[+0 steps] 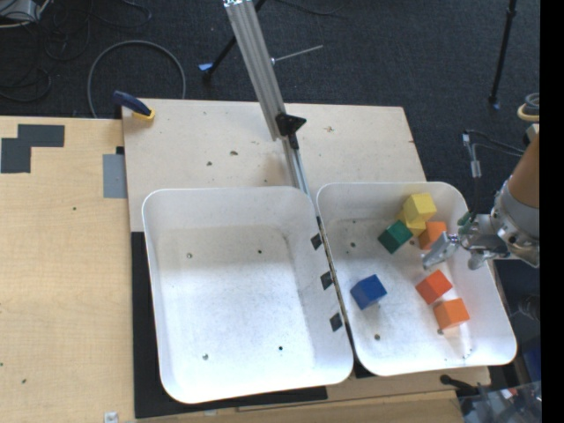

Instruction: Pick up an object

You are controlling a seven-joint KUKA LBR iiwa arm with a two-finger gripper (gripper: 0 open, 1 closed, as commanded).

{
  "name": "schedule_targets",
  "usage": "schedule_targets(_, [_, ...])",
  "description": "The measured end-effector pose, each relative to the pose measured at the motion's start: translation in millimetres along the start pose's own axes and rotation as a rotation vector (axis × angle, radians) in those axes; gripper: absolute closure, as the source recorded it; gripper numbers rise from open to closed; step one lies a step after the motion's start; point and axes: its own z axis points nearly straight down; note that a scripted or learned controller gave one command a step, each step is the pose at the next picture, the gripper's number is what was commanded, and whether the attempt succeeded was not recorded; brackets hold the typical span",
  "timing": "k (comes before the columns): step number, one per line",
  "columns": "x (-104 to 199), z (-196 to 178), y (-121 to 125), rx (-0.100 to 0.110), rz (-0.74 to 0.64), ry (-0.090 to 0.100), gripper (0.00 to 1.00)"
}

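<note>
No brand, label or writing is showing legibly on the bench or the blocks. The right bin (388, 367) is holding a yellow block (419, 208) at its far side with a green block (396, 235) and a small orange block (433, 233) just beside it, a blue block (368, 290) nearer the left bin (167, 236), and two more orange blocks (434, 285) (451, 312) at the near right. The gripper (438, 252) is hanging over the right bin's right side between the orange blocks, and whether it is open or closed I cannot tell.
</note>
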Motion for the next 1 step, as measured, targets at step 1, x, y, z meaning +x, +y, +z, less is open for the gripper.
schedule_targets(1, [-17.0,71.4,102.2,-0.008,-0.005,-0.003,0.00])
